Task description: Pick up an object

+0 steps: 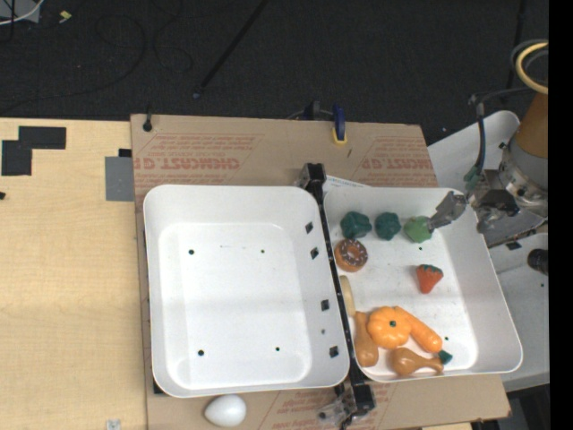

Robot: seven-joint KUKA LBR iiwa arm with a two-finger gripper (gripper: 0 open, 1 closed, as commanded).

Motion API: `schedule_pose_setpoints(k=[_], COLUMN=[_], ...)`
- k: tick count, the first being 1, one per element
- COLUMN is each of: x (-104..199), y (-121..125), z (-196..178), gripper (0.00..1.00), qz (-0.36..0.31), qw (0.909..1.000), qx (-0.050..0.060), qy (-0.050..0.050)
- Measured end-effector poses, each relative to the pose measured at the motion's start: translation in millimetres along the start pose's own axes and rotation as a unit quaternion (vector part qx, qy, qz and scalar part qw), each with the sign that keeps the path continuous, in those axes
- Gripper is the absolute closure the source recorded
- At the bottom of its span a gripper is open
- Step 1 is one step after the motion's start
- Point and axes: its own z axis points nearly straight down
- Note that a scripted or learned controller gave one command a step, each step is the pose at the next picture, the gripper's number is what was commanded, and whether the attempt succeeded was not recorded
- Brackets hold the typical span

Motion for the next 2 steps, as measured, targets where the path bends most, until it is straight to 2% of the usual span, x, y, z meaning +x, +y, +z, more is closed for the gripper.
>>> schedule_pose_setpoints(k=[1,2], x=[70.7,96.9], y=[-38.9,-14.4], z=[70.6,154.2], gripper=[0.0,0.0], qz=[-0.002,0.001], qw=[1.0,1.0], qx=[0.005,0.0], qy=[0.003,0.0])
